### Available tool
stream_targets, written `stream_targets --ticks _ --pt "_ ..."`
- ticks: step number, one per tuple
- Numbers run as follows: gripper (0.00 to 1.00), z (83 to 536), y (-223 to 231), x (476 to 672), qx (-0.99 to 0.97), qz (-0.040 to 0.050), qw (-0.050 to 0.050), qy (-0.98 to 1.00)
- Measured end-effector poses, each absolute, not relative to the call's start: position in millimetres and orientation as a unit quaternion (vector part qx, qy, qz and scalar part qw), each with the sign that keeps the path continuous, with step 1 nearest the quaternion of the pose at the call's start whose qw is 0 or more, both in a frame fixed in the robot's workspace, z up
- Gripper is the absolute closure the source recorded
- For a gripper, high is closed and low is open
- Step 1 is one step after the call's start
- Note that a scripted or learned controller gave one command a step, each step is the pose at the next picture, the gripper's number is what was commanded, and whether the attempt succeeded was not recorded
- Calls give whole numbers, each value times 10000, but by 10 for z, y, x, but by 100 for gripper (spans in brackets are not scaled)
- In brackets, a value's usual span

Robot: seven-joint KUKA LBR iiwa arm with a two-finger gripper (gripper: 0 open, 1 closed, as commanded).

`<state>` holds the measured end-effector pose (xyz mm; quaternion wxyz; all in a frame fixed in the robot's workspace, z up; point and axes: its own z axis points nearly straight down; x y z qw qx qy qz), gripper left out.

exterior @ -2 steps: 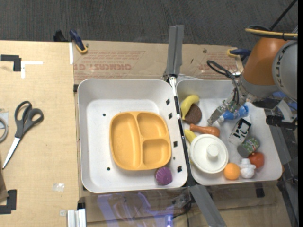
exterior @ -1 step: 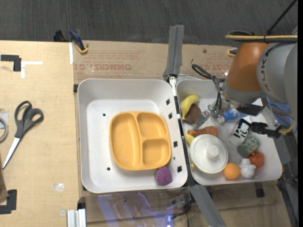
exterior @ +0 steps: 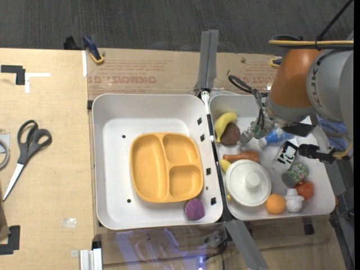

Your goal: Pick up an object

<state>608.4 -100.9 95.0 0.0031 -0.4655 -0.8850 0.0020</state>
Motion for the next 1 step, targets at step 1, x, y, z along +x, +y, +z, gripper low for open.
stream_targets --ticks 1 --pt "0 950 -1008 6084 -4655 20 32 -8850"
